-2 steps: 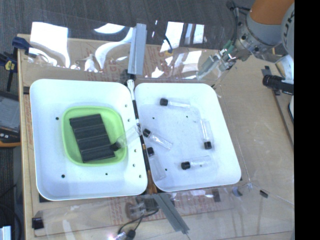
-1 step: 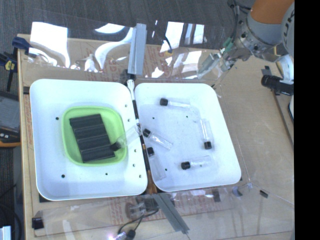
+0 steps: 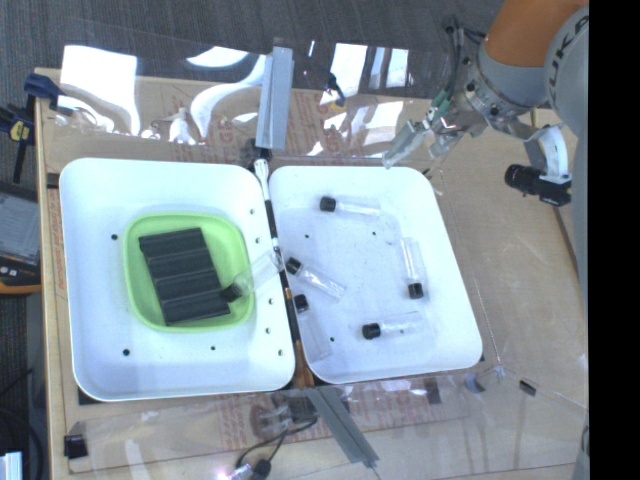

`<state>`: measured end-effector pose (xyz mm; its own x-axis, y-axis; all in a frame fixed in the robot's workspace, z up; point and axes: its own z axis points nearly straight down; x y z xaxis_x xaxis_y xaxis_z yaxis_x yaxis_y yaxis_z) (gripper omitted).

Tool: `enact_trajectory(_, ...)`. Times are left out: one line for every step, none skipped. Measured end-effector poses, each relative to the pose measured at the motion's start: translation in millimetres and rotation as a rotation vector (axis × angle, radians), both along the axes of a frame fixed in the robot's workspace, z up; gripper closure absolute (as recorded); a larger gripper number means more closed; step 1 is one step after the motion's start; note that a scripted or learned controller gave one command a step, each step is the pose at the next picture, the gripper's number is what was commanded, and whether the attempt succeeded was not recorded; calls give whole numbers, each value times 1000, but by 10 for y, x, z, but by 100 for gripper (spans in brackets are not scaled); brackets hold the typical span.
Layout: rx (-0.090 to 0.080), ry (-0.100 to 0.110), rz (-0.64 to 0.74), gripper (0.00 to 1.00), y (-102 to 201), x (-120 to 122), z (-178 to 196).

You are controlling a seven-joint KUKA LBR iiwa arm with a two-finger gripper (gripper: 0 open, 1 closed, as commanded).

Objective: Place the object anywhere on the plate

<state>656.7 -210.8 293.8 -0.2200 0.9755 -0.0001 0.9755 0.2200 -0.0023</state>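
Two white bins sit side by side on the worktop [image 3: 520, 298] in the camera view. Left bin [image 3: 90, 268] carries a green plate [image 3: 137, 298] with a dark ribbed block [image 3: 183, 276] on it. Right bin [image 3: 455, 298] holds several clear tubes with black caps, such as one [image 3: 345, 206] near its far edge. Well apart from them, the gripper [image 3: 428, 136] hangs beyond that bin's far right corner; whether it is wide or narrow I cannot tell.

No text, label, brand, number or sign can be read here. The reddish marks on the bench [image 3: 400, 393] along the near edge of the bins are too blurred to tell.
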Motion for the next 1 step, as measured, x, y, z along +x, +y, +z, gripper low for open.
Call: enact_trajectory(1, 1, -62, 0, -5, -221, 30)
